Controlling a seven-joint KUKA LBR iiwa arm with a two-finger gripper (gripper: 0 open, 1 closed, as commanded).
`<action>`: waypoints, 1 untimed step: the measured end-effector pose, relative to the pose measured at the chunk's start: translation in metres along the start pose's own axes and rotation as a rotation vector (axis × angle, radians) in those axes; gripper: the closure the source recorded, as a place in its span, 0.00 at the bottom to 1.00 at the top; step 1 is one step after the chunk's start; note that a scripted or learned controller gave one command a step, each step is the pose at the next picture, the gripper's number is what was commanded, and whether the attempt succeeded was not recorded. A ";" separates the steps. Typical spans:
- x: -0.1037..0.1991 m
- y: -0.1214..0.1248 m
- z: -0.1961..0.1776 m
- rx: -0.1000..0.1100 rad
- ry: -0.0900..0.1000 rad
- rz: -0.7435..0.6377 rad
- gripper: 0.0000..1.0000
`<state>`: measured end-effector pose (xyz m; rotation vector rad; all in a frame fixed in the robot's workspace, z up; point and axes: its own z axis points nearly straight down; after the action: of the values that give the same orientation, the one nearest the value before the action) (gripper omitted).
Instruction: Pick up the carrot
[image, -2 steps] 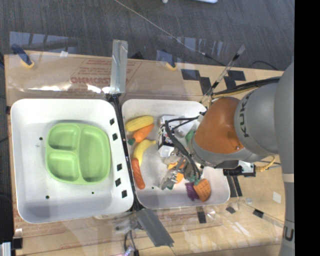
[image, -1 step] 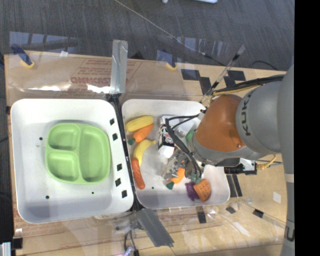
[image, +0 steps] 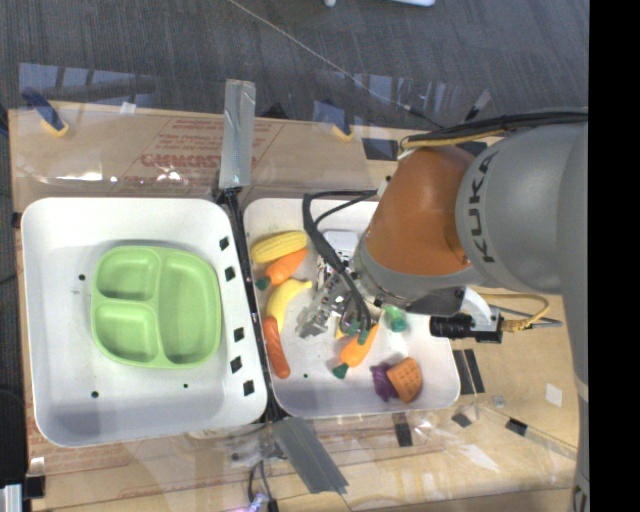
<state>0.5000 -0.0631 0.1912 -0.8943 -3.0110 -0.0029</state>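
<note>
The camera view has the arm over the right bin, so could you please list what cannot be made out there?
- Gripper: blurred metal above the carrot; open or shut is unclear.
- Right bin: its far right part is hidden under the arm's orange band.
- Green item: half covered by the wrist, too small to identify.
- Purple toy: too blurred to name.

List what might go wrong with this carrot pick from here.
1. The pincer hangs over a crowded patch: the small orange carrot with a green tip lies close to the yellow banana, so it may catch the wrong item.
2. A second, longer orange carrot lies along the right bin's wall, hard to reach.
</note>
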 end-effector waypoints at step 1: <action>-0.006 -0.052 0.092 0.004 0.011 -0.224 1.00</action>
<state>0.4768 -0.1097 0.0993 -0.5499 -3.0810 -0.0013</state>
